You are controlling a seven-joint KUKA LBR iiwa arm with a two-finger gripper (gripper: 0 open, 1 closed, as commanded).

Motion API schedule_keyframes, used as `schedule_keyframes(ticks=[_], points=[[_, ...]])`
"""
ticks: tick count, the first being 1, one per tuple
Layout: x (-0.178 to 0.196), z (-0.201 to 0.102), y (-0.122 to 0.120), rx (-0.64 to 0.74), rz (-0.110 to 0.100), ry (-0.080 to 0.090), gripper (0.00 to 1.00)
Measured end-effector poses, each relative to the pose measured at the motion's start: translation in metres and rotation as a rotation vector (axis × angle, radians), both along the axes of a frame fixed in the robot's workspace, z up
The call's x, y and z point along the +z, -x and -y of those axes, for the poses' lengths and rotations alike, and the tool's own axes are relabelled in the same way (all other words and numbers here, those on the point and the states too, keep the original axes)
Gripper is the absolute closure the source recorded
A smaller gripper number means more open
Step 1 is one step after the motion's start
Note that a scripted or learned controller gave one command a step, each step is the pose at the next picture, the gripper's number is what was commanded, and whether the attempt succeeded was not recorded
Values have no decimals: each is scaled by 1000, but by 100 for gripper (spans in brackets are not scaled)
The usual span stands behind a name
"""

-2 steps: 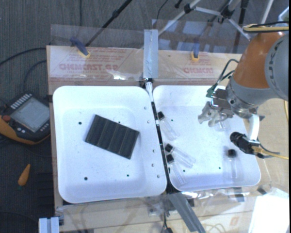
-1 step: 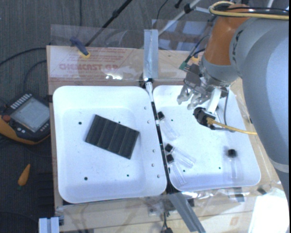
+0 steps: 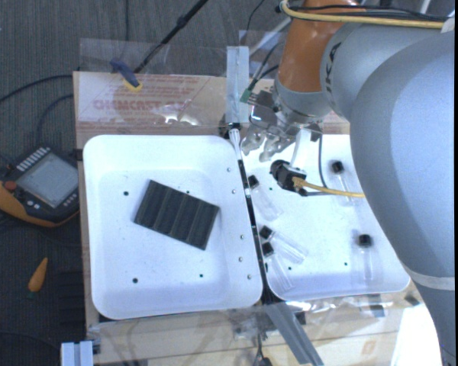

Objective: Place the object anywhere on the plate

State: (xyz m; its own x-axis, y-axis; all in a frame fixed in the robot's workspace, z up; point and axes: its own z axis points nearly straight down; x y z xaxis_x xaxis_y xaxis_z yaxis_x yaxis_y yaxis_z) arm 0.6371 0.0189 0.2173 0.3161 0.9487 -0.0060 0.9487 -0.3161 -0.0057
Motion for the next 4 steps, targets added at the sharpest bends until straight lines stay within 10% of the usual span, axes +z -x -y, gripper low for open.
schedule_keyframes(ticks=[1, 4], points=[[5, -81, -17, 96, 0, 0, 100], [184, -190, -33, 1453, 3, -8, 100]])
